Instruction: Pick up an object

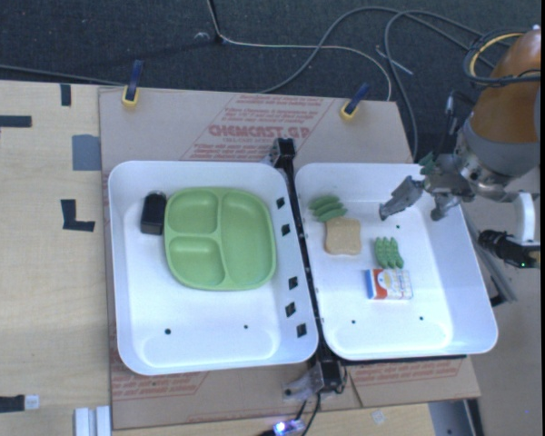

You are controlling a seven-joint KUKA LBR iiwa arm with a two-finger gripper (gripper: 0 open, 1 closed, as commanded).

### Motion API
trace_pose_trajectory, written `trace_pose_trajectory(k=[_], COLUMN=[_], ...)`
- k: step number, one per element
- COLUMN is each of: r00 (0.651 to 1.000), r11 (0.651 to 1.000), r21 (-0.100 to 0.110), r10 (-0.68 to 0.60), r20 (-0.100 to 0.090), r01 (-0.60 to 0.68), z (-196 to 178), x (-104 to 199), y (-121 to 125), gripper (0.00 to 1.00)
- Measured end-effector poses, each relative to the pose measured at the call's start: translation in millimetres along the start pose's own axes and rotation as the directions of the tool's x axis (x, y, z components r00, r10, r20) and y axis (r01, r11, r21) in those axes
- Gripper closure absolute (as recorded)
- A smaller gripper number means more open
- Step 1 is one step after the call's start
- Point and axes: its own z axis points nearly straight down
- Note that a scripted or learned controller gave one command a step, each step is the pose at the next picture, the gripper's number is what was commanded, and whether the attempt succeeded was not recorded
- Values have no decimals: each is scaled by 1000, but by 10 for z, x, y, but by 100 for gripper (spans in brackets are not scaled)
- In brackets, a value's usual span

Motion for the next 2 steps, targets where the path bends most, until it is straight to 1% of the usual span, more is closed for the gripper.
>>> trace_pose_trajectory(k=[1,2], r00=[1000,1000], r11=[1000,1000], r21=[-13,-7], r10=[-4,-2], r20=[2,2], r01=[4,3], z=[-75,572], x=[5,-7], y=[24,19], gripper=[0,0])
